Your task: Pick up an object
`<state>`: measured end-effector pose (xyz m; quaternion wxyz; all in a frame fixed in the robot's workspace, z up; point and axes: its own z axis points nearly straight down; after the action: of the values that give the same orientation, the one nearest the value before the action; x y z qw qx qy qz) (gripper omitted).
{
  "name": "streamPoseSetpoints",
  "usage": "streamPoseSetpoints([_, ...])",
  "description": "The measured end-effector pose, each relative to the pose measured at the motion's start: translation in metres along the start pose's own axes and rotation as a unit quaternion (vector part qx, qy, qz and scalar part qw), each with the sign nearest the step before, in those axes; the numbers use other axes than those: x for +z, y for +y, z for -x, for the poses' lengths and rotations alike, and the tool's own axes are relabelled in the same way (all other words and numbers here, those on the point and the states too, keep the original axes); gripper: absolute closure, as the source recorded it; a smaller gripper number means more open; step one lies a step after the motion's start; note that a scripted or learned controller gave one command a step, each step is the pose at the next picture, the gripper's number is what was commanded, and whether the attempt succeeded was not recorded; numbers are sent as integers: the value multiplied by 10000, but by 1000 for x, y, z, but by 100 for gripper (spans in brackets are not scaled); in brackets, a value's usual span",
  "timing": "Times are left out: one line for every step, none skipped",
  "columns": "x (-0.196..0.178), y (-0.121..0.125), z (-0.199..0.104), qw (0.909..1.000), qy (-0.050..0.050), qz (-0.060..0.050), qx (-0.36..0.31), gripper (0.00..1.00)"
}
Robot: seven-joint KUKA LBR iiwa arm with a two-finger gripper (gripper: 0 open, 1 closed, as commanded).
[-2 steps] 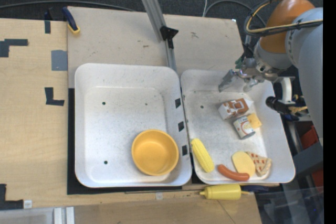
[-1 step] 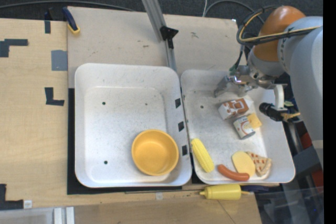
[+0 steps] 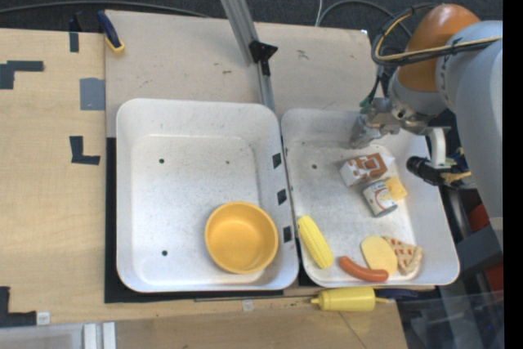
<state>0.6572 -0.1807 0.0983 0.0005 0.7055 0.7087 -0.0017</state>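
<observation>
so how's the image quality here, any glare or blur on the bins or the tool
Camera view: lighting is even and soft, with no harsh glare on the white bins; the yellow bowl casts only a faint shadow; the corn and carton look slightly soft but readable; the tool is small, dark and blurry, so its detail is hard to make out.

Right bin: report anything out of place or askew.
A yellow mustard bottle lies on its side outside the right bin, against its near rim. Inside, the carton and can sit tilted.
</observation>
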Motion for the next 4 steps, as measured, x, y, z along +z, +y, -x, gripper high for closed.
streamPoseSetpoints([-62,0,6,10000,6,36,15,100])
streamPoseSetpoints([-115,1,6,10000,8,33,13,100])
streamPoseSetpoints([-115,-7,-49,10000,23,0,-7,100])
streamPoseSetpoints([-127,-7,-105,10000,26,5,-15,100])
